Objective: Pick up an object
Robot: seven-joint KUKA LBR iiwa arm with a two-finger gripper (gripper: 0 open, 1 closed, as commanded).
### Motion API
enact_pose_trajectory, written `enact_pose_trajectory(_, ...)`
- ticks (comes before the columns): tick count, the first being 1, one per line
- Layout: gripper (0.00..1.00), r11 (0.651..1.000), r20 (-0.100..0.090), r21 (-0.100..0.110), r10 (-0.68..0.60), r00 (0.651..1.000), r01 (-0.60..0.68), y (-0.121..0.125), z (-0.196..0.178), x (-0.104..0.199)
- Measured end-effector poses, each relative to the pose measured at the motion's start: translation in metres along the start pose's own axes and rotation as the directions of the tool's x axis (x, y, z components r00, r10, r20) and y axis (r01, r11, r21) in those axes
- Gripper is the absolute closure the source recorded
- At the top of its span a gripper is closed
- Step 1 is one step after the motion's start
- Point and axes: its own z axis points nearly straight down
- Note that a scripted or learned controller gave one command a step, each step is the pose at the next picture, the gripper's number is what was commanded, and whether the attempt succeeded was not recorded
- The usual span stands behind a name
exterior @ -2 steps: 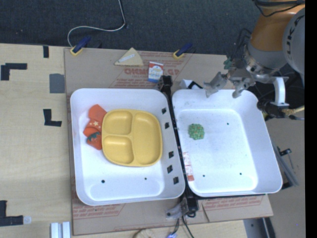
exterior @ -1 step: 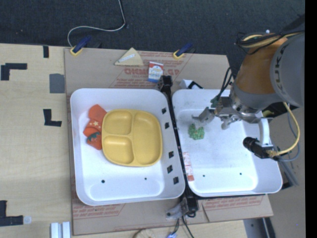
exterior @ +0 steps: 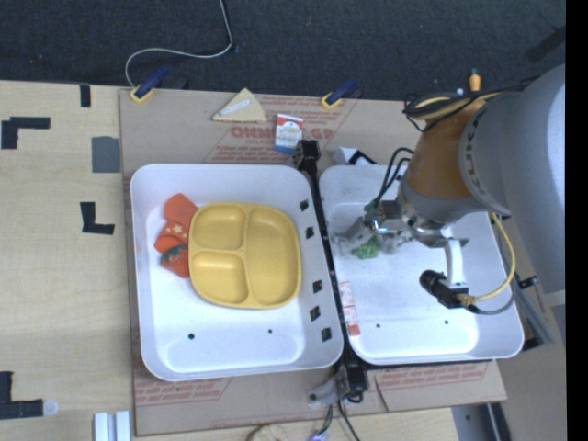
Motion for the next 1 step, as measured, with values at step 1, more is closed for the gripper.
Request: enact_pose_trajectory(1,0.00,1.000,0.002,-0.004,-0.001,1.000,0.001,0.0667,0.0082,-0.0037)
